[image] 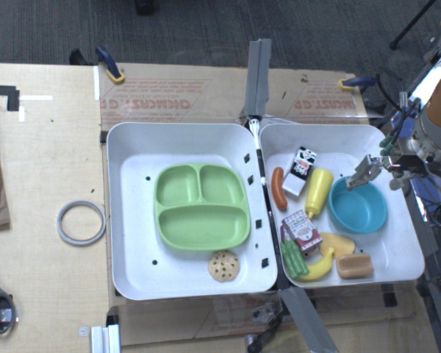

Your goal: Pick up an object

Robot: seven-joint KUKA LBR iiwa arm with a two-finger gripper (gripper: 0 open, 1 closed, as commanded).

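Blue bowl (359, 207) sits in the right bin (397, 271); the gripper (366, 170) hangs just over the bowl's far rim, and I cannot tell if it grips anything; a yellow bottle (317, 190) lies just left of the bowl; a banana (323, 259) lies near the bowl's front.

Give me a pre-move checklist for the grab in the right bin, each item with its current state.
1. Gripper over the right bin: ok, it hangs at the blue bowl's upper rim.
2. Nothing between the fingers: cannot tell, too small and blurred.
3. Target free to lift: ok, the bowl lies uncovered.
4. Neighbours apart from the bowl: not ok, the yellow bottle sits against its left side.
5. Left bin's green divided plate and cookie out of the path: ok.
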